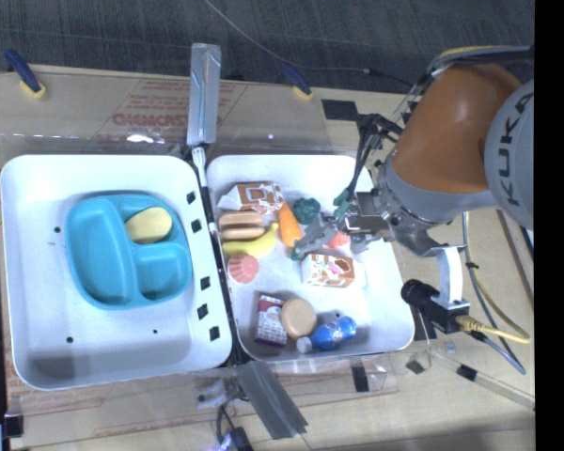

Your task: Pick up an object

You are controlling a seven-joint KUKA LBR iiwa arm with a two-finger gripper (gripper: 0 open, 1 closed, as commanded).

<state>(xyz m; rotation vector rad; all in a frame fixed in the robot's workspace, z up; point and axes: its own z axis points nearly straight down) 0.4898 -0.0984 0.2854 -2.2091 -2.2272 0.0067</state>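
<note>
The pincer (312, 238) is seen low in the right bin (381, 332), right of frame centre; whether it is spread or pressed together cannot be told. A small printed carton (328, 270) lies just below it, a carrot (289, 225) just to its left, a green toy (306, 209) just above.

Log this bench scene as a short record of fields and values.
left bin: holds a blue divided plastic tray with a yellow oval toy in its upper right compartment
right bin: toy foods, among them an orange carrot, a yellow banana, a hot dog
gripper: low over the right bin's middle
grasp: cannot tell
</note>
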